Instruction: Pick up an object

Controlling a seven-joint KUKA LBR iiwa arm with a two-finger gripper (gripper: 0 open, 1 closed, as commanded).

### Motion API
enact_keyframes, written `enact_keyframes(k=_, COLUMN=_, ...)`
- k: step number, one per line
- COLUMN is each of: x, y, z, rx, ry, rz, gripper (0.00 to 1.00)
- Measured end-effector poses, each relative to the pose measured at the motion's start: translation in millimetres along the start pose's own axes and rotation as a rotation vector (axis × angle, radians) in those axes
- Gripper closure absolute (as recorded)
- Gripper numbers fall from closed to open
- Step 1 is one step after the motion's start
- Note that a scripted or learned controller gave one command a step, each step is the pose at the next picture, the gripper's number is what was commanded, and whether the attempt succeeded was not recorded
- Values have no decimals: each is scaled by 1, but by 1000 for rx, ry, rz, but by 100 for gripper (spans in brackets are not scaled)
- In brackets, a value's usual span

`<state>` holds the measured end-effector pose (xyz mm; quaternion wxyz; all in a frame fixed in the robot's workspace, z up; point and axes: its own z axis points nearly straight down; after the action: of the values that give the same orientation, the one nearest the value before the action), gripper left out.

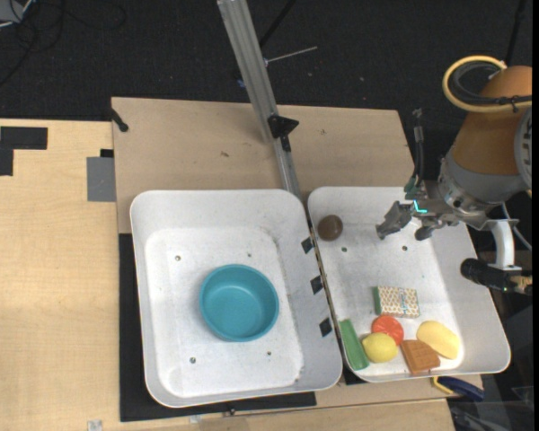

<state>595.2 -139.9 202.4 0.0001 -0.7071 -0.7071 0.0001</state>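
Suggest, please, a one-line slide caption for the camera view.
Arm's hand open over right bin, near brown ball; teal bowl in left bin.

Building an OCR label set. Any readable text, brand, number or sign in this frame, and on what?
None readable.
Patterned block in the right bin: a speckled print, too small to tell whether it is lettering.
Teal bowl, brown ball, left bin and the gripper: no markings visible.
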Motion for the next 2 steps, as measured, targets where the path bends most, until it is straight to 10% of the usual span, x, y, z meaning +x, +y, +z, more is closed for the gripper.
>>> enact_keyframes(k=2, x=0, y=-4, z=43, rx=4, ry=1, rz=-1, gripper=0)
